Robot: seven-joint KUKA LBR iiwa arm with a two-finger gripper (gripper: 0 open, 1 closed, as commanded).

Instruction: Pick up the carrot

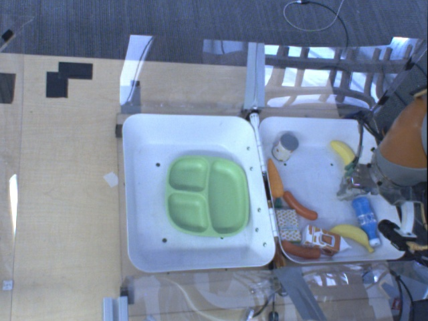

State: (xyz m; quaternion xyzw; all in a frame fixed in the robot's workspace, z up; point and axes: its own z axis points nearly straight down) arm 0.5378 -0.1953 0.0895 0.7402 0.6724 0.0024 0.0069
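Carrot [275, 178] lying against the right bin's [314, 127] left wall at frame centre, gripper [350, 183] well apart at right, grip state impossible to tell; best approached from above, closing across the narrow body, clear of the wall.

Arm [401, 149] at right edge of frame: grey body w/ wide orange band, rounded, grey ring below it. Hand [351, 179] is small, metallic silver, w/ dark cables running along the arm above it. Black bits w/ a white part at lower right.
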